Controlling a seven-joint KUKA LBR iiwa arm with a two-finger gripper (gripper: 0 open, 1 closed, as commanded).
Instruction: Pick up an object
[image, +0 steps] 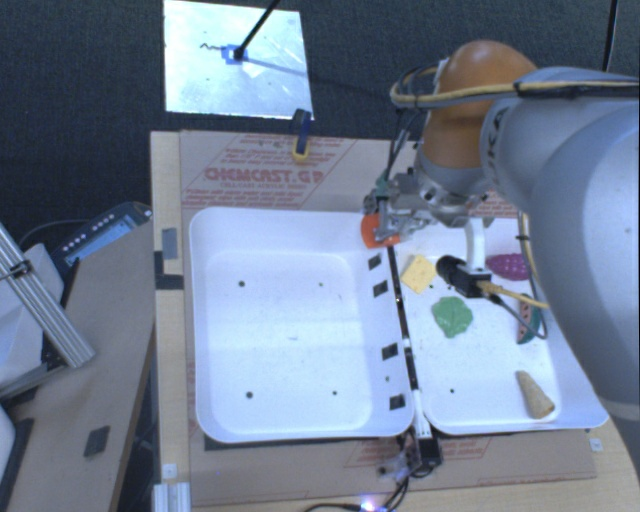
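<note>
My gripper (384, 226) hangs over the far end of the divider between the two white bins. A small orange object (371, 234) sits between its fingers, at the far right corner of the left bin (280, 330). The gripper partly hides the object's upper side. In the right bin (480, 400) lie a yellow square piece (418, 273), a green lumpy piece (452, 316), a magenta piece (508, 266), a striped wedge (527, 321) and a tan cone (535, 394).
The grey arm with its orange band (470, 90) covers the far right of the right bin. A raised divider with black clips (392, 318) separates the bins. Cardboard (260, 170) lies under both bins.
</note>
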